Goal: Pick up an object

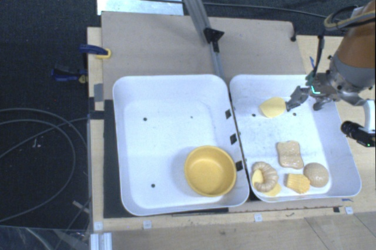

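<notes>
My end effector (305, 97) hangs spread and empty, apparently just beside the flat yellow piece (272, 107); closing now could nudge it away.

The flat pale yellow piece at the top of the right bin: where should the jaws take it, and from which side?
Probably from above, across the narrow width of the pale yellow piece. It lies flat, apart from the other items, and the gripper sits just beside its right edge.

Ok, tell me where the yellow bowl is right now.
The yellow bowl sits in the left bin, at its near right corner, close to the divide with the right bin.
</notes>
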Controlling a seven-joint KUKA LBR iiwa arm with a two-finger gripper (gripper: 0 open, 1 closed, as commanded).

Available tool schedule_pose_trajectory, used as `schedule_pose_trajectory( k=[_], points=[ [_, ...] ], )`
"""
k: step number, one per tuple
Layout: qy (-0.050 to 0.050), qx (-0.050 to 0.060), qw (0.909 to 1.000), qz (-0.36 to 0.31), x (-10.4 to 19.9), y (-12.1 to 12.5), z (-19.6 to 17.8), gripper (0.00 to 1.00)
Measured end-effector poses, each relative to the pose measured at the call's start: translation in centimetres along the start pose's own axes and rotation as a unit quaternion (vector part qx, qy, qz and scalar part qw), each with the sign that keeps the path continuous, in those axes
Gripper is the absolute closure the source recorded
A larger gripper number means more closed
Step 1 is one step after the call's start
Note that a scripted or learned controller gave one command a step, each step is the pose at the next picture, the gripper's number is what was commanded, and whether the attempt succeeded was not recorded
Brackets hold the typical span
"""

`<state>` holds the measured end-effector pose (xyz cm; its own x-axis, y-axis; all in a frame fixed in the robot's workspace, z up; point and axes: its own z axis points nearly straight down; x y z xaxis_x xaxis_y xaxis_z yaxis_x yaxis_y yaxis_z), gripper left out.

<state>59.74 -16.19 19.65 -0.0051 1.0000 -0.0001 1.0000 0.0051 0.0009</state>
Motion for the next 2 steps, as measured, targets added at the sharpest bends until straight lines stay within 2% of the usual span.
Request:
schedule_pose_trajectory(
  k=[1, 2],
  points=[
    [0.000, -0.001, 1.0000, 0.000, 0.0, 0.0, -0.1, 0.00],
    [0.000, 0.001, 1.0000, 0.002, -0.3, -0.2, 4.1, 0.00]
  ],
)
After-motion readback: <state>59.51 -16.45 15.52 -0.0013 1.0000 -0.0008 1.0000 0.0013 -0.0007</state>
